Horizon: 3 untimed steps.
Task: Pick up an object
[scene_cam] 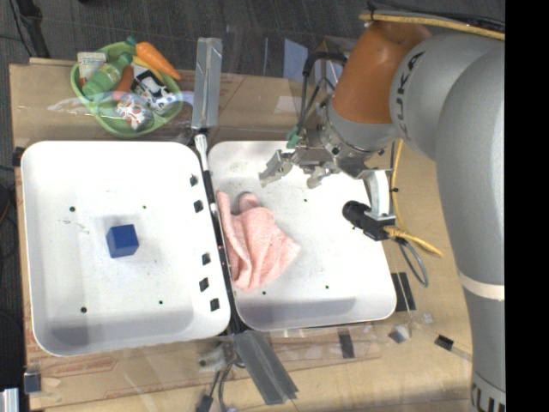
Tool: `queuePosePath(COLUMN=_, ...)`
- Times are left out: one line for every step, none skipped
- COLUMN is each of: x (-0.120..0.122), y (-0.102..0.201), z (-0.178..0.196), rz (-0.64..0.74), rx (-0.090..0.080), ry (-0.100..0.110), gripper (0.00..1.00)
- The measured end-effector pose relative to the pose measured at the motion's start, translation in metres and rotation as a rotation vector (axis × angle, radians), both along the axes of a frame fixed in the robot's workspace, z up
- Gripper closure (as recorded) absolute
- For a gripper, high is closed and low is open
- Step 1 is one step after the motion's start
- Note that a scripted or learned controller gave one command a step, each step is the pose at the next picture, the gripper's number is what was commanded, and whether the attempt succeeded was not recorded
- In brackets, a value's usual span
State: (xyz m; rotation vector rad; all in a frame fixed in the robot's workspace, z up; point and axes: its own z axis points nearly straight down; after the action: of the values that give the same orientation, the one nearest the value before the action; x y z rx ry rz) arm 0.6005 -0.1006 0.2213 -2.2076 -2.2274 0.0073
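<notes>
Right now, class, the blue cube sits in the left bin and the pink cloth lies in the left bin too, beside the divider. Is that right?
Not quite. The blue cube does sit in the left bin, but the pink cloth lies in the right bin, beside the divider. The camera view shows this.

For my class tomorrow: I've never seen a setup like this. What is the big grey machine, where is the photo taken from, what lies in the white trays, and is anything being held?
The grey machine with the orange band is a robot arm reaching in from the right. The photo comes from one fixed camera above the bench, looking down at a slant. Its hand, two metal fingers, sits above the right bin with the fingers spread and nothing between them. In that bin lies a crumpled pink cloth against the left wall. The left bin contains a small blue cube. Behind the bins stands a green bowl of toy items, including an orange carrot.
</notes>
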Motion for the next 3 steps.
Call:
queuePosePath(x=-0.032, y=-0.029, z=-0.128, rz=-0.004, rx=0.000, ry=-0.007, gripper=0.00)
queuePosePath(x=-0.071, y=-0.048, z=-0.128, rz=0.099, rx=0.001, ry=-0.009, gripper=0.00)
queuePosePath(x=-0.018, y=-0.011, z=-0.128, rz=0.170, rx=0.001, ry=-0.008, gripper=0.00)
